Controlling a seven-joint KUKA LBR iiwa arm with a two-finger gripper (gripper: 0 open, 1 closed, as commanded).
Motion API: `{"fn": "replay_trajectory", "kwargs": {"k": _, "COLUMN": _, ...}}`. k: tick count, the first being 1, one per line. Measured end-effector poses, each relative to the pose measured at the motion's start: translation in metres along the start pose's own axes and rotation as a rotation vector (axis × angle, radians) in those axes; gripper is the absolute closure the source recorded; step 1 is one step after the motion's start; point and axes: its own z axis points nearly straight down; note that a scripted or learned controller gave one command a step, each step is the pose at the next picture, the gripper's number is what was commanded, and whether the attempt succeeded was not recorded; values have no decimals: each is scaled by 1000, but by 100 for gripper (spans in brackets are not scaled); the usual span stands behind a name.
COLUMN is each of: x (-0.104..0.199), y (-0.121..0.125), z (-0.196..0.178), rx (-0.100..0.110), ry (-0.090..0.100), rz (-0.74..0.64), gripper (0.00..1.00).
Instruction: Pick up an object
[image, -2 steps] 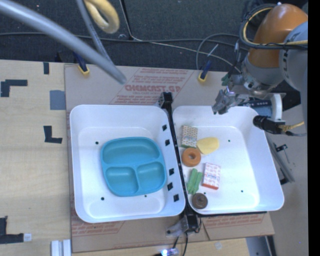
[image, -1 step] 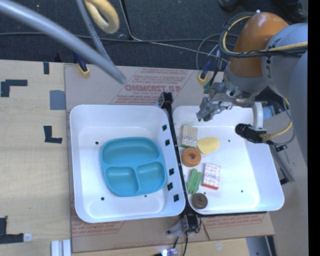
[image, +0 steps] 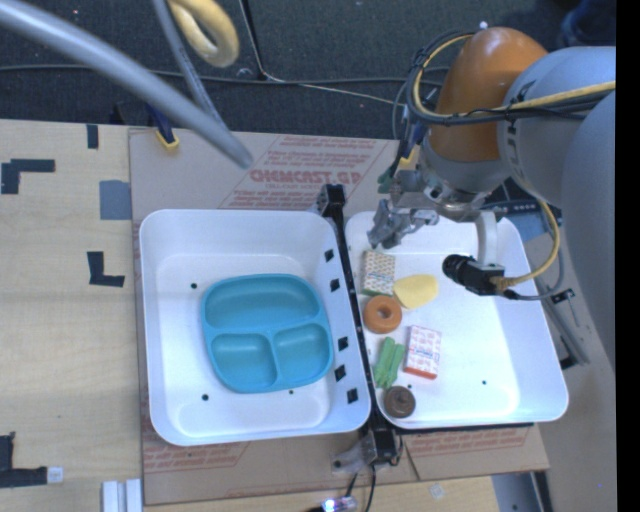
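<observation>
The pincer (image: 386, 232) hangs over the upper left corner of the right bin (image: 520, 385), close to the divider between the two bins. Its fingers point down at the bin floor, but from this slant it cannot be told whether they stand apart or together, and nothing is seen between them.

Just below the pincer lies a pale checkered packet (image: 378, 271), the nearest candidate. Right of the packet sits a yellow wedge-shaped piece (image: 417, 291); below the packet lies an orange doughnut (image: 382, 314). Further down from the packet come a green piece (image: 388, 361), a red and white box (image: 423, 352) and a dark brown disc (image: 400, 401) near the bin's lower edge. Across the divider from the packet, the left bin (image: 170, 250) holds a blue compartment tray (image: 267, 332).

The step in hand looks like the approach before a grasp. The next move probably calls for a straight descent onto the packet, with the fingers wide enough to span it and clear of the divider wall.

On the brown board (image: 300, 170) under the bins, above the packet, red print reads roughly "CHEMCAST GP". Print on the red and white box is too small to read.
</observation>
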Motion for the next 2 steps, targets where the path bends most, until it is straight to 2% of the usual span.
{"fn": "replay_trajectory", "kwargs": {"k": 2, "x": 88, "y": -16, "z": 5, "rx": 1, "ry": -1, "rz": 0, "gripper": 100}}
